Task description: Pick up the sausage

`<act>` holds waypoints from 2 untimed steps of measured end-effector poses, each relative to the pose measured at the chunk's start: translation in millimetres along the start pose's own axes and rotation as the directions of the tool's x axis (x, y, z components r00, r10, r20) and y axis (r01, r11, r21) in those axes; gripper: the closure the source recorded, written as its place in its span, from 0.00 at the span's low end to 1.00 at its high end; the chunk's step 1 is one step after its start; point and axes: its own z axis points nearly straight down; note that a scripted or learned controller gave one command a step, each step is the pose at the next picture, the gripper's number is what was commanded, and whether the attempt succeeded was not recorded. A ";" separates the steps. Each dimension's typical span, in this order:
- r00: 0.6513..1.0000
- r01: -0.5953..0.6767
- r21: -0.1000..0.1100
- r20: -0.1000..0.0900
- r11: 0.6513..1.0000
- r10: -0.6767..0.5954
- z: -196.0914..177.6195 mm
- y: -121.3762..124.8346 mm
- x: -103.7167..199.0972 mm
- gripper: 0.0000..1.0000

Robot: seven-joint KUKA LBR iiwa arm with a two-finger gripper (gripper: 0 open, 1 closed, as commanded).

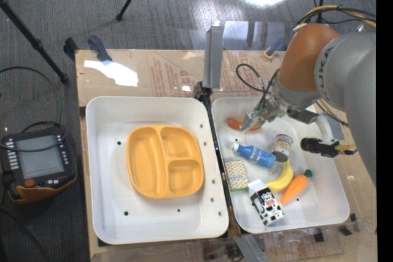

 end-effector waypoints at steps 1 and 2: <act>0.994 0.105 0.012 -0.012 0.994 -0.105 -124.1 21.7 65.7 1.00; 0.994 0.105 0.014 -0.012 0.994 -0.105 -123.5 21.5 65.7 0.00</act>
